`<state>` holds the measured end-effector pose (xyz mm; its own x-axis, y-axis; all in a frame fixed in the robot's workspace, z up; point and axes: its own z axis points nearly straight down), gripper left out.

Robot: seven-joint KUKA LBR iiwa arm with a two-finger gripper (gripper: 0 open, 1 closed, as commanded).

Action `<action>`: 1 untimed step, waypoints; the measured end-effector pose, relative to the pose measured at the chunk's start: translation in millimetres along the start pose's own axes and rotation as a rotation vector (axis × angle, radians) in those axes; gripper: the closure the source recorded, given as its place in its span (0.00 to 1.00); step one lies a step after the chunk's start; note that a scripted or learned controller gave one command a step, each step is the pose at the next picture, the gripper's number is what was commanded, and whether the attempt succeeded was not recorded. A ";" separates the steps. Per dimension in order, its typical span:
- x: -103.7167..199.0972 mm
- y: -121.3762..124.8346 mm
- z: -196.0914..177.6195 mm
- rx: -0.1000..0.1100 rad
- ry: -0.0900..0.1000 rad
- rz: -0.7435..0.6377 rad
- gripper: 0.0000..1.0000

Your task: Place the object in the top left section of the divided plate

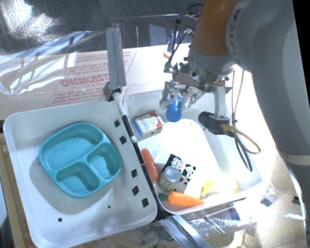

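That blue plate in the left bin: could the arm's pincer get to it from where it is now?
Probably yes. The blue divided plate lies uncovered in the left bin, nothing on it, and only the low divider separates it from the pincer.

glare washes out the right bin's (244, 185) near corner and a yellowish object (210, 187) there.

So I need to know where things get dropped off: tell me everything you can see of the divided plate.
The divided plate is light blue, looks like plastic, with rounded corners and a raised rim. Ridges split it into three sections: one large and two smaller. It lies flat and slightly turned on the floor of the left white bin, apart from the bin's walls. Nothing lies in its sections and nothing else touches it.
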<state>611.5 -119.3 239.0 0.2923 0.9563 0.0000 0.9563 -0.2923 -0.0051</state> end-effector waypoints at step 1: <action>60.0 1.3 48.3 0.002 0.000 0.145 1.00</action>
<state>630.0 -62.2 190.7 0.4278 0.9039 -0.0013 0.9039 -0.4278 -0.0067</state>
